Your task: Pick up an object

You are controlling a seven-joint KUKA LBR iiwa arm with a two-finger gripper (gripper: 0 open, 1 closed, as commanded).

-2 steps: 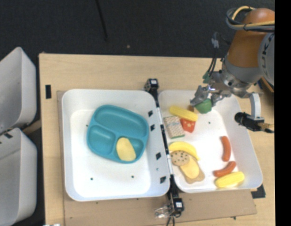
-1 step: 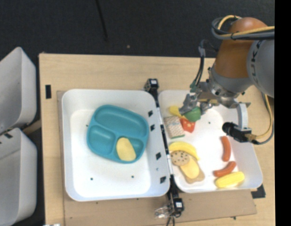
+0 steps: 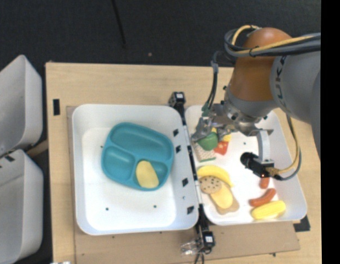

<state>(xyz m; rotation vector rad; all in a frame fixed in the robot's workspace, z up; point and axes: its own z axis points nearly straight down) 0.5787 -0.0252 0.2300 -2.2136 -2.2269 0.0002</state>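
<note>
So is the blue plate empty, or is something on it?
Not empty. A pale yellow oval piece lies in one compartment of the blue plate, in the left bin.

The hand (image 3: pixel 209 132) hangs over a green toy (image 3: pixel 208 142) in the right bin (image 3: pixel 288 194).

Teal divided plate (image 3: pixel 126 147) in left bin (image 3: pixel 85 202), yellow piece (image 3: pixel 147 175) in its compartment.
</note>
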